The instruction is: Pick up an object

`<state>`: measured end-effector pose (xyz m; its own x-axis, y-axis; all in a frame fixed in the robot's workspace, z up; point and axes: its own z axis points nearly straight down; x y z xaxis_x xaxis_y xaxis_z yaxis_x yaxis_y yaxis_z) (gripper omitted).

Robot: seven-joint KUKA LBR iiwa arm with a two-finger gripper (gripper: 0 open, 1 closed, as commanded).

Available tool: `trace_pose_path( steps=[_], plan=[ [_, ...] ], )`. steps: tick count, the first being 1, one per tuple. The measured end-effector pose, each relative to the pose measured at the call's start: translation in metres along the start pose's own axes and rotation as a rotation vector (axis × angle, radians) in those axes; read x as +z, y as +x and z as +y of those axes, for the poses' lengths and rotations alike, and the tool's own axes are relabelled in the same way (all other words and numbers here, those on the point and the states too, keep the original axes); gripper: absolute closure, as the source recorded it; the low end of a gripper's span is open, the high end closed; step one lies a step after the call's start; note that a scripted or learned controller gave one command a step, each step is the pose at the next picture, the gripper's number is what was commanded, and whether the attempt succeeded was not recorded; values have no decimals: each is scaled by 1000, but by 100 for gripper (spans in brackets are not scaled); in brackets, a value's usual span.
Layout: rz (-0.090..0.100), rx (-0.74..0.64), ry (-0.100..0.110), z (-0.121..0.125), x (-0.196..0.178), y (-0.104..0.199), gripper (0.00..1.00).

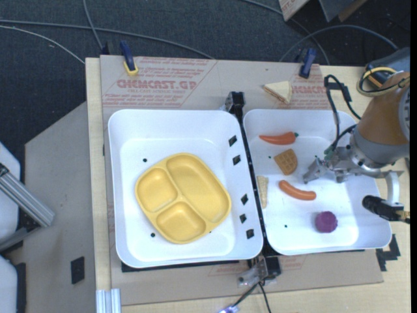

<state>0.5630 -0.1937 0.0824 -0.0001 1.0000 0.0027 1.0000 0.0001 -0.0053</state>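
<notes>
In the right bin [339, 240] lie a red chili pepper [278, 137], a tan cracker [285, 161], an orange sausage [297, 190], a purple plum-like ball [326, 222] and a pale wedge [262, 191] against the left wall. My gripper [318, 169] reaches in from the right and hangs low just right of the cracker and above the sausage. Nothing shows between its fingers.
A yellow divided plate [183, 197] rests in the left bin [124, 175]. A sandwich wedge [279, 92] lies on the board behind the right bin. Blue clamps [128, 57] hold the board's far edge. The arm's body [383, 129] covers the right bin's far right side.
</notes>
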Motion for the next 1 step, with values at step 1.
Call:
trace_pose_path(
  steps=[1],
  plan=[
    [-1, 0, -6, 2, -14, 0, 100]
  ],
)
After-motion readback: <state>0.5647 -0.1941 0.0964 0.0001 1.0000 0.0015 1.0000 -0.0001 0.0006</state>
